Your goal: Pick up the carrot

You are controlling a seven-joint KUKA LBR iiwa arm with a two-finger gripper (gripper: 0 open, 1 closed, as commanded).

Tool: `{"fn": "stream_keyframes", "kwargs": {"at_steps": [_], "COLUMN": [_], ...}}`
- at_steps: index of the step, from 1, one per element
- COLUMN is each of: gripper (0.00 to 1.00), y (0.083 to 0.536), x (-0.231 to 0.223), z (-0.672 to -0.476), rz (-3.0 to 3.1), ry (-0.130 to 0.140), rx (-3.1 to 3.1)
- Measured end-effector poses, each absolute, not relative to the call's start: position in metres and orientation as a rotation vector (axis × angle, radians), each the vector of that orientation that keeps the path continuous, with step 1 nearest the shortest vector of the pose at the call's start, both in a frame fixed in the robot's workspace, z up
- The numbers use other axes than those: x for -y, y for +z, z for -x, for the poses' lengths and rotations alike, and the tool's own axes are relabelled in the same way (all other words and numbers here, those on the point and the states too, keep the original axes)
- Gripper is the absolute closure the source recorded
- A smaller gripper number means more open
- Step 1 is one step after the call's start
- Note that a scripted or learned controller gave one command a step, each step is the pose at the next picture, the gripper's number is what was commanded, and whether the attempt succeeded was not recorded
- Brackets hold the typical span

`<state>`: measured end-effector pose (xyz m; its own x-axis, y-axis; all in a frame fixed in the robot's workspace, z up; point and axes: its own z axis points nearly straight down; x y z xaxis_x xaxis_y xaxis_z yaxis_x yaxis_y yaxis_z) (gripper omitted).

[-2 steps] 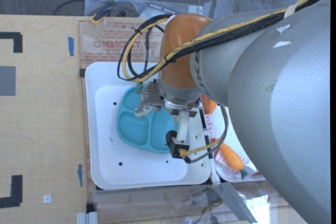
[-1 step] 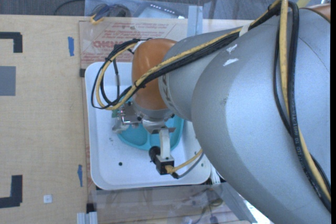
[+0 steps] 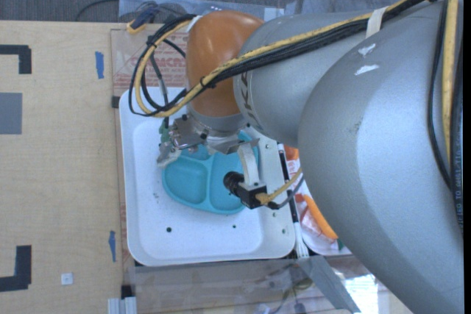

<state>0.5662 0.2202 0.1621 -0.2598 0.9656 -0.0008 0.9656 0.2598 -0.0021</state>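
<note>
Arm [image 3: 368, 121] looming nearest, covering most of right bin; carrot [image 3: 318, 215] lying there, orange sliver peeking just past bin divider, beside arm's edge; claw [image 3: 210, 147] hanging over left bin [image 3: 147, 232], above blue dish [image 3: 193, 187], well apart from carrot; cannot tell how claw is set, wrist hiding it; judging step as reach; doing it well meaning swinging right across divider, squaring to carrot's long axis, descending slowly; desk [image 3: 59, 158] lying beyond, to left.

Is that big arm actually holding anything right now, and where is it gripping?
It cannot be told. The gripper hangs over the blue dish, its fingertips hidden. The carrot lies apart in the other bin.
</note>
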Motion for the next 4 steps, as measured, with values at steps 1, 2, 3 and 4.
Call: {"fn": "stream_keyframes", "kwargs": {"at_steps": [1, 2, 3, 4], "gripper": [0.0, 0.0, 0.0, 0.0], "y": [0.125, 0.144, 0.116, 0.11], "x": [-0.218, -0.213, -0.214, -0.23], "z": [-0.587, -0.625, -0.651, -0.648], "rz": [1.569, 1.077, 0.574, -0.09], "ry": [0.002, -0.004, -0.022, -0.025], "rx": [2.719, 2.955, 3.104, 3.18]}}
